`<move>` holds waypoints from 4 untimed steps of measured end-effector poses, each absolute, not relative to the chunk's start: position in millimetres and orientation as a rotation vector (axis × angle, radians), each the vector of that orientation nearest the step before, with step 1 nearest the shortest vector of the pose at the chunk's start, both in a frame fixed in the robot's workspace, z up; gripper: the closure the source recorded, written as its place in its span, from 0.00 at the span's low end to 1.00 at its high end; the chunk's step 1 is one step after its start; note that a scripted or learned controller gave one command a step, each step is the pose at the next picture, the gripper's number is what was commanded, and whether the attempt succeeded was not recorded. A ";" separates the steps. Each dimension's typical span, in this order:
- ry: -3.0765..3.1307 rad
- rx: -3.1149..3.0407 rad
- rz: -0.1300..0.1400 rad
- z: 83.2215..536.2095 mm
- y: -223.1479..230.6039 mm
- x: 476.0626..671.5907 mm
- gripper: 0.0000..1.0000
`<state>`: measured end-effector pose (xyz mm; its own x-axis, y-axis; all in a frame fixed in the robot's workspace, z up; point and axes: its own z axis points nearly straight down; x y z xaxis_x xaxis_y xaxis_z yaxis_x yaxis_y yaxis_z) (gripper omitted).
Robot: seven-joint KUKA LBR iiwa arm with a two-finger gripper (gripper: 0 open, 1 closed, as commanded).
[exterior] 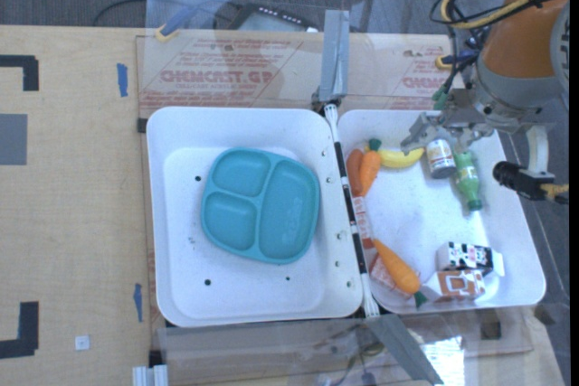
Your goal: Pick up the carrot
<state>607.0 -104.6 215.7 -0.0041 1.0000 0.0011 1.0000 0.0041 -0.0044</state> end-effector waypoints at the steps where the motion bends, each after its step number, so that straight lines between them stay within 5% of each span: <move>1: -2.175 -2.263 0.004 182.3 7.6 629.3 0.00; 2: -2.365 -2.061 0.005 182.5 67.6 610.9 0.00; 3: -2.301 -2.180 -0.030 158.9 75.9 590.5 0.00; 4: -2.295 -2.204 -0.014 168.1 63.9 592.7 1.00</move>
<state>592.7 63.9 168.1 -0.0403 0.9989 -0.0228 0.9986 0.0410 0.0345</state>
